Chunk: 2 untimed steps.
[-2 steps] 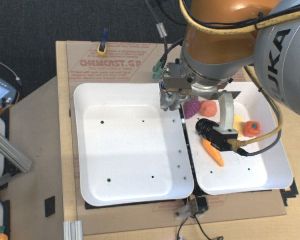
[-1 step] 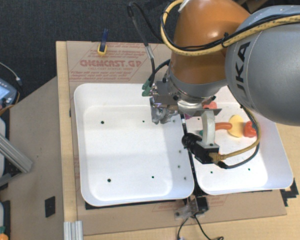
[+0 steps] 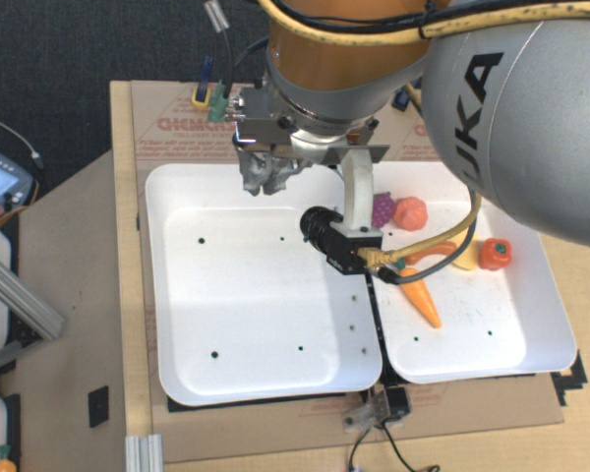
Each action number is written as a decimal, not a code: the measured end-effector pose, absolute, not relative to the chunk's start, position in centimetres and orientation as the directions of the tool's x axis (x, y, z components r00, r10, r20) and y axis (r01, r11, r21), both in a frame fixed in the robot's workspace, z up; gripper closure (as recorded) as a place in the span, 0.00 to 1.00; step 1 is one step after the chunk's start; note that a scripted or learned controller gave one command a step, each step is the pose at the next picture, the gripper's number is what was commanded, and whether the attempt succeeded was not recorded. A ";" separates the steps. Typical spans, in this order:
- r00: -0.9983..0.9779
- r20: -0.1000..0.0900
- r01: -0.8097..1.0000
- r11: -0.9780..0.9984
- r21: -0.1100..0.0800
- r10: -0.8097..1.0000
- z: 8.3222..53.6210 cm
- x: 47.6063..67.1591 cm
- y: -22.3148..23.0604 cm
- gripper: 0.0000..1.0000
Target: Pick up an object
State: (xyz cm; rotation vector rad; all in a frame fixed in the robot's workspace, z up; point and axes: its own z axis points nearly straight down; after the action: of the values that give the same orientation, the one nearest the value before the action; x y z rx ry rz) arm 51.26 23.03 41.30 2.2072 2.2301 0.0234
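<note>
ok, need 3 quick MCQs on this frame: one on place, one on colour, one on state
1. Where do the toy foods lie?
A. left bin
B. right bin
C. on the cardboard

2. What colour is the carrot?
A. orange
B. blue
C. white

3. How does the carrot lie?
A. standing upright
B. flat on the bin floor
C. hanging from the hand

Answers:
1 B: the carrot, grapes and tomato sit in the right bin.
2 A: it is orange.
3 B: it lies flat, apart from the hand over the left bin.
</note>
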 end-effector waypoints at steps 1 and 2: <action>-0.003 0.000 1.000 0.003 0.004 1.000 41.7 51.3 22.5 1.00; 0.004 -0.004 1.000 -0.004 -0.005 1.000 28.5 61.6 21.3 1.00</action>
State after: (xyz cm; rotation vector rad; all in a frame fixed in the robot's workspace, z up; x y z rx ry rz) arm 61.58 21.32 28.50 2.2268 2.2171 -0.0095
